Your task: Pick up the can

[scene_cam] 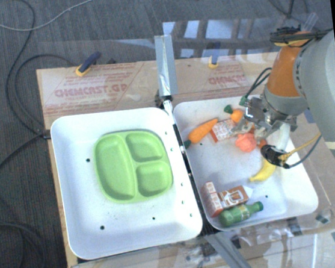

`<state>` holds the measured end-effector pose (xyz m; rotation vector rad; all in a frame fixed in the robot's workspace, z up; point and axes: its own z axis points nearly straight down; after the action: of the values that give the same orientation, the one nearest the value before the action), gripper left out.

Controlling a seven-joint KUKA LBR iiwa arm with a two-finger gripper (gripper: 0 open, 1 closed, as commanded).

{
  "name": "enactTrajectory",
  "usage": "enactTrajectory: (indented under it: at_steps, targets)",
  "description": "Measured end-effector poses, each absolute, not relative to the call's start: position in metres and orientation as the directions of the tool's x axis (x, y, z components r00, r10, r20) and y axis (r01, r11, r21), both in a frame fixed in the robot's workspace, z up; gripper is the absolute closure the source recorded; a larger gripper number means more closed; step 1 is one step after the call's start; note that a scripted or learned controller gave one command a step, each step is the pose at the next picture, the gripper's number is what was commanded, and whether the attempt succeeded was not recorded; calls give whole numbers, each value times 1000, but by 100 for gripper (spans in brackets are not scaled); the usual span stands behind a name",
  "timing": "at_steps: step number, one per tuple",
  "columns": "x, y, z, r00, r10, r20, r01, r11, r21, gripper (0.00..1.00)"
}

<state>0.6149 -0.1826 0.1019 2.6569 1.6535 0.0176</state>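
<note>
We see two white bins (pixel 69 173). The left one carries a lime-green divided tray (pixel 134 165). In the right bin (pixel 302 192) we note an orange carrot (pixel 202 131) with a green tip, a small orange-red round piece (pixel 247 142), a yellow banana (pixel 264 172), a green bottle (pixel 240 213), and a red-brown and white carton (pixel 225 198). A white and red-orange can (pixel 223 131) lies beside the carrot. The arm (pixel 318 81) is grey with an orange band. The tabletop (pixel 89 91) is tan with faded red lettering.
</note>
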Motion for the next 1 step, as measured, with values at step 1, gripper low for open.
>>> enactTrajectory:
  at_steps: [1]
  targets:
    - [668, -170, 144, 385, 923, -3, 923, -385, -1, 100]
